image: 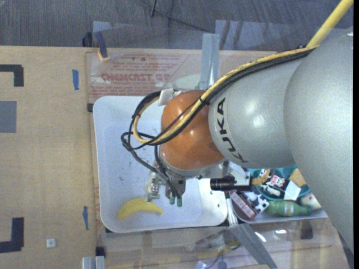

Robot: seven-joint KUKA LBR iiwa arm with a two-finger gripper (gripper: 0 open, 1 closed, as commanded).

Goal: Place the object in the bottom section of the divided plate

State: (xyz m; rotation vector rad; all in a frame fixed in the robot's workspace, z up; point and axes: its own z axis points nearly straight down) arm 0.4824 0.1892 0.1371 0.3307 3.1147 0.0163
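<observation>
We are hovering the gripper [175,199] over the left bin [106,167], low in its near half, with the grey arm [263,116] and its orange band [188,130] reaching in across the bin's right edge. The green-tipped fingers [179,200] are hanging close together with nothing between them, so we are reading the pincer as drawn together and carrying nothing.

The banana [138,208] is lying flat on the bin floor near the near-left corner, just left of and slightly nearer than the fingertips, apart from them. Its long axis is running roughly along the bin's near edge, left to right, with a gentle curve that bows away from that edge. The thicker end is pointing toward the left wall, and the slimmer end is pointing right, toward the fingers.

We are judging the step in hand to be the pick itself. To do it well, we are wanting to open the fingers, shift a little toward the near-left corner, and turn the wrist so the fingers are closing across the banana's short width, near its middle rather than at a tip, where the curve could let it roll or squirt out. The near wall is close, so we are leaving room for the finger on that side.

The right bin [280,216] is holding a clutter of items, among them a green bottle [287,208]; we are not able to make out the divided plate there with any certainty
</observation>
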